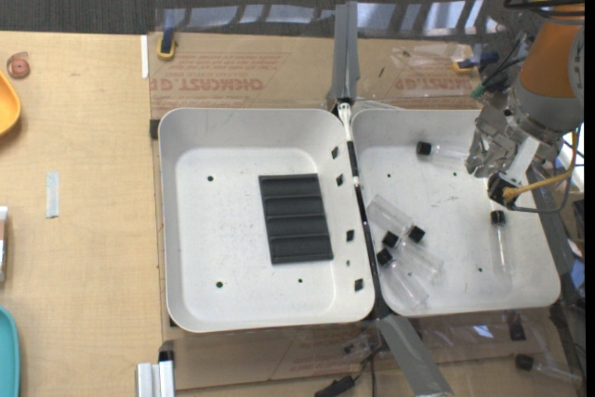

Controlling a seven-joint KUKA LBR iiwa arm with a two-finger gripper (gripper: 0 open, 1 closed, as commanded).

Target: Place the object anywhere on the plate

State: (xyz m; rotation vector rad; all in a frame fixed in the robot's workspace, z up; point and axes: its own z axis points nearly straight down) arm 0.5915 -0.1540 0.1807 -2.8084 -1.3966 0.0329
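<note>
A black ridged plate (pixel 296 218) lies flat in the middle of the left bin (pixel 186 200). Several clear plastic tubes with black caps lie in the right bin (pixel 465 284): one near the back (pixel 435 149), a cluster at the front left (pixel 402 242), and one by the right wall (pixel 500 242). My gripper (pixel 485 163) hangs over the right bin's back right part, between the back tube and the right-hand tube. Nothing shows in its grasp.
A metal divider (pixel 346 121) separates the two bins. Cardboard (pixel 242 74) lies behind them. Cables (pixel 535 186) trail from the wrist near the right bin's wall. A wooden bench top (pixel 74 200) with small items stretches to the left.
</note>
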